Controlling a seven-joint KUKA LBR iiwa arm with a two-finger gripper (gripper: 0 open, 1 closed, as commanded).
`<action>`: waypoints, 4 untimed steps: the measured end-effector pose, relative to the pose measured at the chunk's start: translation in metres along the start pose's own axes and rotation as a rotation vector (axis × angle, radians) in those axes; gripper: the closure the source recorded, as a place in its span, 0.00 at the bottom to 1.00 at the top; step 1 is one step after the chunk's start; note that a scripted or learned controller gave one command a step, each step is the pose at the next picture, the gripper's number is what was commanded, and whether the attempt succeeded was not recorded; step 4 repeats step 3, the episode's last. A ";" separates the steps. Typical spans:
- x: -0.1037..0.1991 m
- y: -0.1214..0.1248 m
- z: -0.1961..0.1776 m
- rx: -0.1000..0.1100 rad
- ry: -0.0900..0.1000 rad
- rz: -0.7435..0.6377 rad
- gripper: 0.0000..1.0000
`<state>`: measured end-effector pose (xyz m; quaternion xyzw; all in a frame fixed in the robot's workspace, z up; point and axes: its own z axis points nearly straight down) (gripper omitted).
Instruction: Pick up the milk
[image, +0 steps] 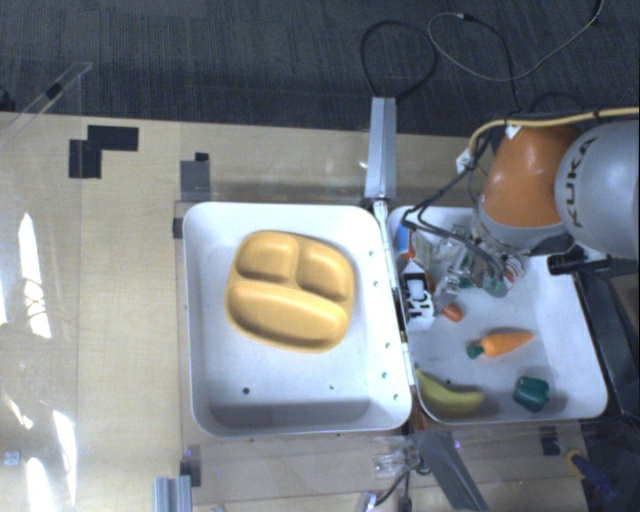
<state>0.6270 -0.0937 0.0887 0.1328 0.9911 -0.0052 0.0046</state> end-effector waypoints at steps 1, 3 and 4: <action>-0.002 0.004 -0.011 -0.007 -0.005 0.000 1.00; 0.038 0.077 -0.096 -0.009 0.008 0.270 1.00; 0.038 0.077 -0.096 -0.009 0.008 0.270 1.00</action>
